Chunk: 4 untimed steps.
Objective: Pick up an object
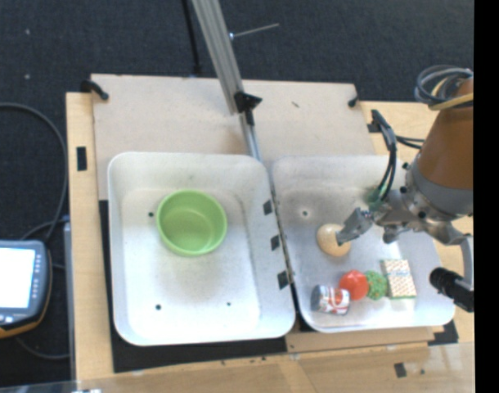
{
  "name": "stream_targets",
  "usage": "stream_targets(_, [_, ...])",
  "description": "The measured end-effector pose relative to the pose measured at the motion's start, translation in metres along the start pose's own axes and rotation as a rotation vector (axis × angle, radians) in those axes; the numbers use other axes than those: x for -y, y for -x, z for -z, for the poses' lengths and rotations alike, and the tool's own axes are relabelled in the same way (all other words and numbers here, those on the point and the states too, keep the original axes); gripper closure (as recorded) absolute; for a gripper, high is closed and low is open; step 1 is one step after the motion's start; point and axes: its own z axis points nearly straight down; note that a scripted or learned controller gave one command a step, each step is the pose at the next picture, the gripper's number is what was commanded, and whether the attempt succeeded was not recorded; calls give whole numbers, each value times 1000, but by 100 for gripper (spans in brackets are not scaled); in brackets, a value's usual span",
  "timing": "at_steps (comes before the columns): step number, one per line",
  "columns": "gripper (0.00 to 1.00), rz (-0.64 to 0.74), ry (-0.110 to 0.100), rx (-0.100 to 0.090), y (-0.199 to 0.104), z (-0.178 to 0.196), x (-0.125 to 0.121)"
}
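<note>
**Objects in the two bins**

In the left bin you see a green bowl (192,222), upright. In the right bin a beige rounded object (331,241) lies mid-bin. Near the front edge lie a small red-and-silver can (331,300), a red tomato-like piece (355,285), a green piece (376,285) and a patterned box (398,278).

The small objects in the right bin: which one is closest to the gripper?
The tan round object: the gripper is right at it, while the red, green, boxed and can-like items lie lower, along the front edge.

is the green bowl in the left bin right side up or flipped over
Right side up. The green bowl shows its open mouth and inner floor to the camera, with the rim on top, resting on the left bin.
</note>
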Motion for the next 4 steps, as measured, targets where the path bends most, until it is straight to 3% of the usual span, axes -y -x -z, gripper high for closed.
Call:
stream_targets(1, [0, -2, 0, 0, 0, 0, 0])
stream_targets(3, [0, -3, -7, 0, 1, -105, 3])
stream_targets(4, [0, -3, 15, 9, 8, -144, 4])
